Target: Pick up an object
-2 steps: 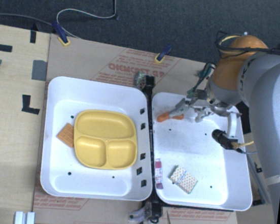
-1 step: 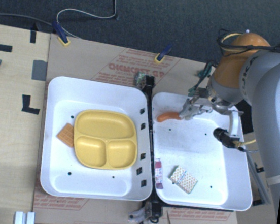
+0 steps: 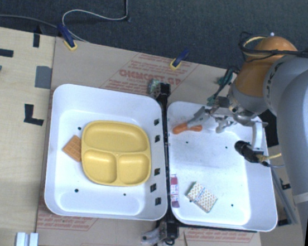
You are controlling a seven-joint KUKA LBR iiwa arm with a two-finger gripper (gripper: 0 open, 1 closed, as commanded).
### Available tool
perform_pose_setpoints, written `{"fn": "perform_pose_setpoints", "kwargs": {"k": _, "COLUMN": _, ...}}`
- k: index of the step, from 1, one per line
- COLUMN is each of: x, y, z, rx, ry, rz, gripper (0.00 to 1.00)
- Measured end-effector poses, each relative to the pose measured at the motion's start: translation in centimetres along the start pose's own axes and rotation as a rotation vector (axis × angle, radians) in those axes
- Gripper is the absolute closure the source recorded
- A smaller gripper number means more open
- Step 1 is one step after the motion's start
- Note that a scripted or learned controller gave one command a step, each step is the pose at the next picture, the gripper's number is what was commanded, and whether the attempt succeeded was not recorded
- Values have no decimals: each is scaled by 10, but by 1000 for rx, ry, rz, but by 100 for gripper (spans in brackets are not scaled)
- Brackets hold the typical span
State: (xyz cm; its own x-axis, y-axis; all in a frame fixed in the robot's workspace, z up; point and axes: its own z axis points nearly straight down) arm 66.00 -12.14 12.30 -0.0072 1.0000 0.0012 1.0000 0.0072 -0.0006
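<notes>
Two white bins sat side by side; the gripper [image 3: 199, 120] hung over the right bin [image 3: 255, 211] (far corner), jaws apart around an orange carrot-like piece [image 3: 186, 128].

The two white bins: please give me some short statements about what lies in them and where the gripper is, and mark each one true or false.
1. The yellow divided plate lies in the left bin. True.
2. The orange carrot-like piece lies in the left bin. False: it lies in the right bin, near its far left corner.
3. The gripper hangs over the far part of the right bin. True.
4. The small patterned packet sits on the yellow plate. False: it lies on the floor of the right bin, toward the near side.
5. A brown cracker-like piece is partly tucked under the plate's left edge. True.
</notes>
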Motion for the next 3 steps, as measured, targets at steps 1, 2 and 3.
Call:
{"fn": "perform_pose_setpoints", "kwargs": {"k": 1, "x": 1, "y": 0, "z": -9, "rx": 0, "ry": 2, "rz": -1, "gripper": 100}}
{"fn": "perform_pose_setpoints", "kwargs": {"k": 2, "x": 0, "y": 0, "z": -9, "rx": 1, "ry": 2, "rz": 0, "gripper": 0}}
{"fn": "perform_pose_setpoints", "kwargs": {"k": 3, "x": 1, "y": 0, "z": -18, "rx": 2, "ry": 4, "rz": -1, "gripper": 100}}
